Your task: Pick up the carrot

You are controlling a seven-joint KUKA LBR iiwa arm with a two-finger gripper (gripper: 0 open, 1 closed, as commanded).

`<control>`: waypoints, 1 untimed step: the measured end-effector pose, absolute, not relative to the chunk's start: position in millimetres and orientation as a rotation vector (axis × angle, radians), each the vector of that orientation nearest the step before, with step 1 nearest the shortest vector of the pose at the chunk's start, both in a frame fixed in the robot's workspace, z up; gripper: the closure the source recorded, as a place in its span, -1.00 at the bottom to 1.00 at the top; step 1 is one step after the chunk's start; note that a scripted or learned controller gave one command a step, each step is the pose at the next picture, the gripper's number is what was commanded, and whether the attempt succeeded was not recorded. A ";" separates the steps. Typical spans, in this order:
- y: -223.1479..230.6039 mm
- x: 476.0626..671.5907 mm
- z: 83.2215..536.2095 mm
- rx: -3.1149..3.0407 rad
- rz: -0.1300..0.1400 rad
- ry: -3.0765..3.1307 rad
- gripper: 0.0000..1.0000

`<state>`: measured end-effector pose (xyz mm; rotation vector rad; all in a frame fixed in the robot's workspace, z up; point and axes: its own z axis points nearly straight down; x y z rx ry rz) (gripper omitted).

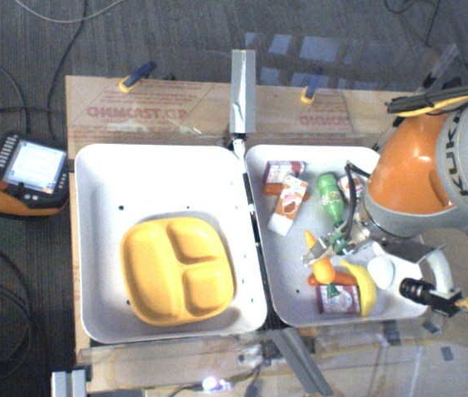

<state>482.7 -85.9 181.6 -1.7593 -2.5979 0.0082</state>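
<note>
A slanted overhead view of a bench bearing two shallow white bins side by side.

Nearest the camera, in the right white bin point(277, 298), a cluster of toy groceries lies at the front edge: a small dark red packet point(339, 299), a yellow banana-shaped piece point(361, 284), and touching them the small orange carrot point(338, 279), lying flat on the bin floor beside a rounded orange-yellow piece point(323, 269).

The grey two-finger gripper point(339, 242) hangs just above and behind this cluster, its tip pointing down near the carrot. Whether it is released or clenched cannot be told, and nothing is seen grasped.

In the left white bin point(93, 246) sits a yellow plastic plate with three compartments point(178, 268).

Farther back in the right bin lie a white and orange carton point(289, 204), a green bottle point(329, 195) and a maroon box point(282, 172).

Judging from this, the approach looks nearly done; the grasp and lift remain, with crowding neighbours a likely hindrance.
</note>
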 end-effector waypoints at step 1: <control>-172.6 509.9 163.8 -1.409 0.006 -2.803 1.00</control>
